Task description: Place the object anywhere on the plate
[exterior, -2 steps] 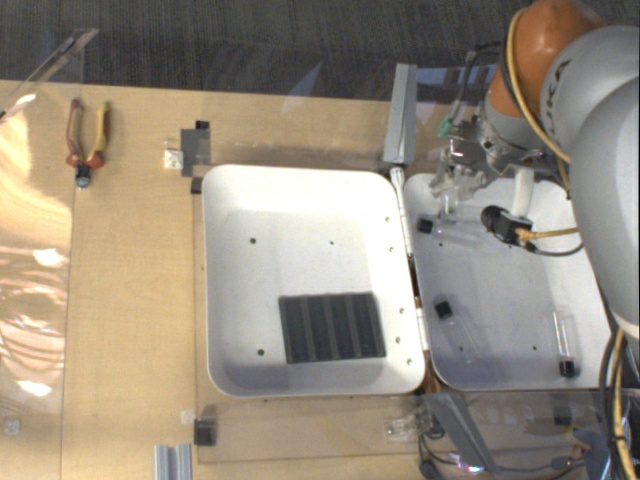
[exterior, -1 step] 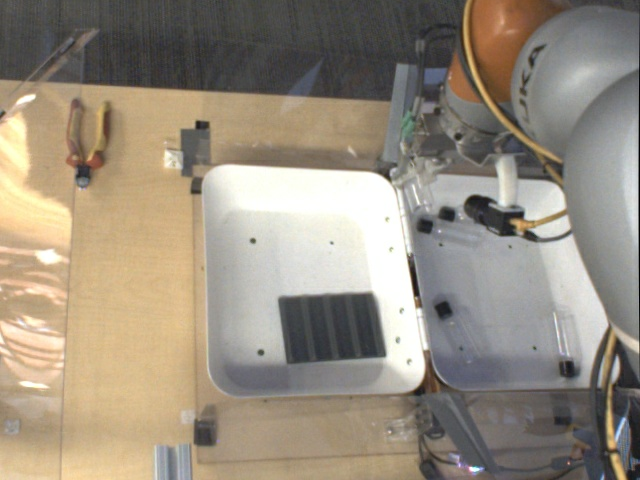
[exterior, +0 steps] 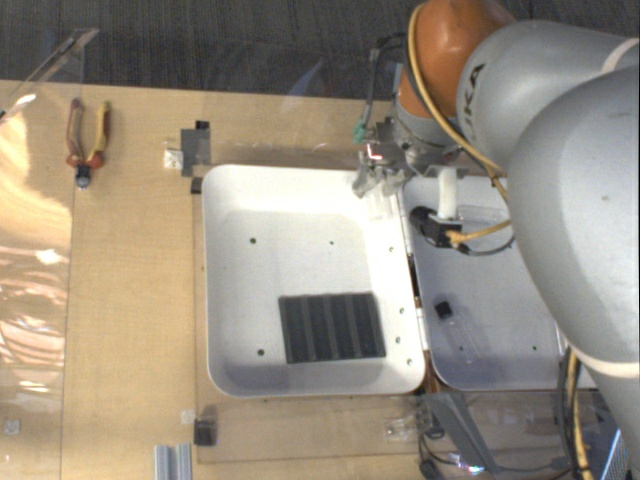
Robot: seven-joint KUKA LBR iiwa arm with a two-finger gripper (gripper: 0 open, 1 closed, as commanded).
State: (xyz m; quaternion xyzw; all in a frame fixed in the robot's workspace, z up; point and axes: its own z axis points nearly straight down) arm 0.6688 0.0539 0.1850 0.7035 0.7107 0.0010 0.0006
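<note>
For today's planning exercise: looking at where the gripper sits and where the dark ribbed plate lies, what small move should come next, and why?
Probably move the gripper toward the small dark object in the right bin: it sits at the left bin's top right corner, and the plate bears nothing.

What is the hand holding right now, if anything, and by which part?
It cannot be told. The hand hangs over the far right corner of the left bin, and the arm hides what, if anything, it grips. The dark ridged plate is bare.
</note>
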